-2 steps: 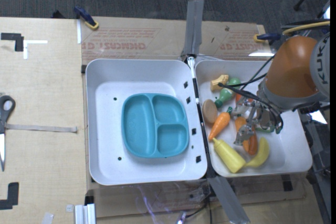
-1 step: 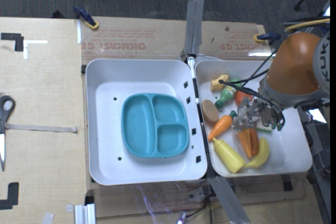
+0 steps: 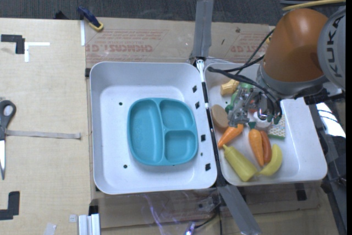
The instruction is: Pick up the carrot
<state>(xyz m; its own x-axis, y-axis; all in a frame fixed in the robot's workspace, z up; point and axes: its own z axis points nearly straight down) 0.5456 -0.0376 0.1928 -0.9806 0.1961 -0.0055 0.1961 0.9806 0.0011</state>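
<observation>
Dark carpet lies beyond a pale wooden counter (image 3: pixel 44 118) that carries two shallow white bins side by side. Left bin (image 3: pixel 104 168): a turquoise divided plate (image 3: pixel 163 131), smooth moulded plastic with three compartments. Right bin (image 3: pixel 308 168): a crowded cluster of toy food. Two orange tapered pieces qualify as carrots: the small carrot (image 3: pixel 230 135) lies slantwise near the bin's left wall, and a larger carrot (image 3: pixel 256 146) lies to its right, touching a reddish piece and a yellow banana (image 3: pixel 273 161). A yellow cob-shaped item (image 3: pixel 240 162) lies nearer, a tan rounded piece (image 3: pixel 219 116) and a yellow wedge (image 3: pixel 229 87) farther. The gripper (image 3: pixel 242 109) hangs over the far end of the small carrot; whether the jaws are spread or pressed together cannot be told from the clutter of metal and cable. Assessment: the carrots appear to be light, rigid, glossy plastic, likely slippery; hold is best taken across the thicker mid-body, not the tapered tip. Neighbours crowd the larger one.
</observation>
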